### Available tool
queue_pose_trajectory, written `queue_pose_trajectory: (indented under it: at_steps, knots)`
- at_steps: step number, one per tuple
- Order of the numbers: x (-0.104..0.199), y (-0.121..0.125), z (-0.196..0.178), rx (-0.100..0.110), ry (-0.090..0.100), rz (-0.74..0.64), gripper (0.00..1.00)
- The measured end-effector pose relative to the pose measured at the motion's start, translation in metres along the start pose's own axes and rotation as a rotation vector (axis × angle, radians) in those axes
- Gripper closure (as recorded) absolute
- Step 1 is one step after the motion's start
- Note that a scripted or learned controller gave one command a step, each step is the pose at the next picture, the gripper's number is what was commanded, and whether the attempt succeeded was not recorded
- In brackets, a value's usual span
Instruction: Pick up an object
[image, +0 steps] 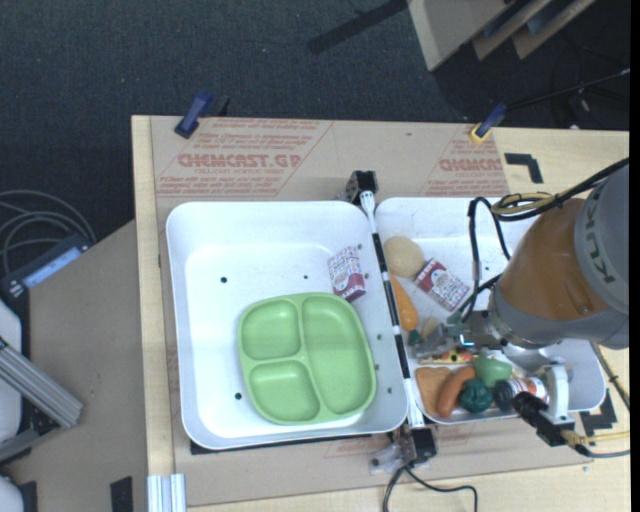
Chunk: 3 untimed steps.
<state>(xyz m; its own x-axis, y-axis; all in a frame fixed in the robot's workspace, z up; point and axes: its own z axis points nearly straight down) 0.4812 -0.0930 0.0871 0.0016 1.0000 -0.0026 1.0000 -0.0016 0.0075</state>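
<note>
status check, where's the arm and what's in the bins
Arm low over right bin, above the toy pile; no grasp seen. Green tray and small packet sit in left bin.

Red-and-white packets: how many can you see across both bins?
2. One red-and-white packet lies in the left bin by its right wall, just above the green divided plate. The other packet lies in the right bin. The arm may hide more.

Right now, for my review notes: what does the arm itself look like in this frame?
The arm is a thick rounded body, grey with a broad orange band above the wrist. Part of a dark letter marks its grey upper section. A thin black cable loops beside it. A white, black-tipped fitting projects below the wrist.
</note>
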Motion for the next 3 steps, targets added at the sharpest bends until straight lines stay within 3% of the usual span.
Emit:
queue_pose_trajectory:
  at_steps: [1, 2, 3]
  knots:
    - [-0.029, 0.09, 0.0, -0.002, 0.0, -0.002, 0.0]
    - [-0.029, 0.091, -0.011, -0.004, 0.0, -0.003, 1.0]
    - [-0.028, 0.09, -0.01, -0.003, 0.0, -0.003, 0.0]
